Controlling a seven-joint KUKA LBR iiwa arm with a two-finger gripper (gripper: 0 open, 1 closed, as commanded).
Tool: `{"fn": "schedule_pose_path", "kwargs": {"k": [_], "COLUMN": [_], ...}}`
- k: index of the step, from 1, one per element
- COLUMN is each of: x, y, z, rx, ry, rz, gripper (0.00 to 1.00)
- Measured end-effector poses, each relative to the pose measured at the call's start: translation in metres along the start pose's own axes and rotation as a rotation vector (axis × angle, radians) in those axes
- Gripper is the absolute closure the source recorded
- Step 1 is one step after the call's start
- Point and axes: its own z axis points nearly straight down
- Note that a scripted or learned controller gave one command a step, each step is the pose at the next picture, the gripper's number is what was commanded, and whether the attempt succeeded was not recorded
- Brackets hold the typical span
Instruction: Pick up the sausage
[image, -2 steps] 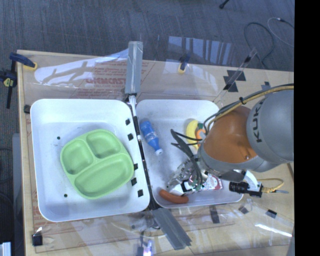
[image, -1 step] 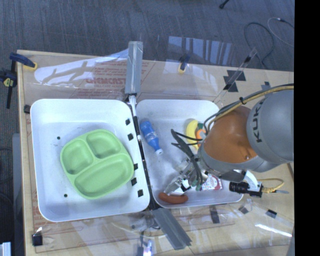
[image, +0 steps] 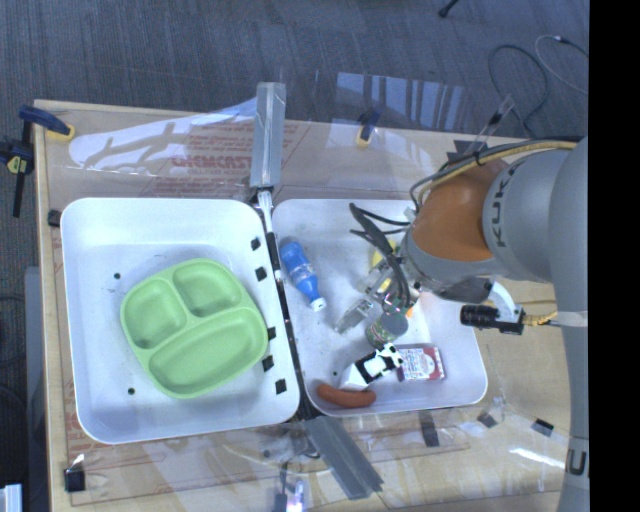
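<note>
Sausage (image: 346, 395) lies below and slightly left of the hand (image: 385, 322), near it, against the right bin's (image: 465, 390) front wall; long axis left-right. Hand's opening cannot be told.

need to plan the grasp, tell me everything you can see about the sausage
The sausage is a short, smooth, reddish-brown link with rounded ends, lying flat and roughly crosswise on the floor of the right bin, close to its near wall. It looks whole. Nothing grips it; a black-and-white item sits just above it, possibly touching.
</note>
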Motion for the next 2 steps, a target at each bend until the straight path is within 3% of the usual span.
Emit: {"fn": "schedule_pose_path", "kwargs": {"k": [1,2], "x": [-0.068,-0.037], "y": [0.042,0.06], "z": [-0.071,-0.146], "rx": [0.0,-0.001], "ry": [-0.003,-0.002], "rz": [-0.196,-0.201], "gripper": [0.0,0.0]}}
